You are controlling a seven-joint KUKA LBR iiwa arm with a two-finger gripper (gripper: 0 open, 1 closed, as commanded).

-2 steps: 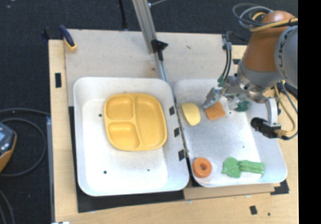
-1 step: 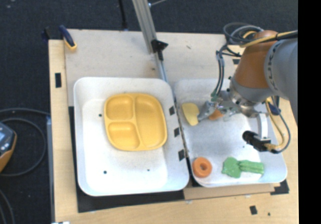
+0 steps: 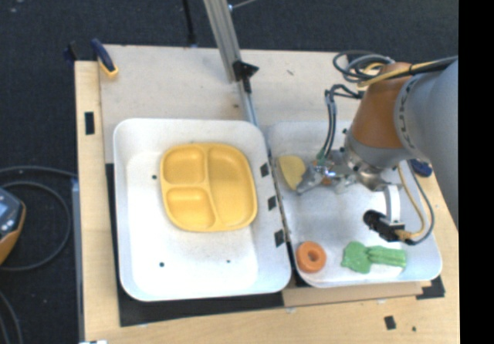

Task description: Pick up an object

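Observation:
In the right bin (image 3: 332,273) lie a pale yellow rounded piece (image 3: 290,170) at the left wall, an orange ring (image 3: 312,257) near the front, and a green toy (image 3: 373,256) at the front right. My gripper (image 3: 307,181) reaches left from the arm's orange wrist band (image 3: 378,115) and sits right beside the yellow piece, its tips touching or nearly touching that piece's right edge. The view is too small to show how the fingers stand.
The left bin (image 3: 139,258) holds a yellow divided plate (image 3: 208,186). A metal pole (image 3: 224,26) slants up from the bench behind the bins. Cables (image 3: 401,211) hang off the wrist over the right bin's back right.

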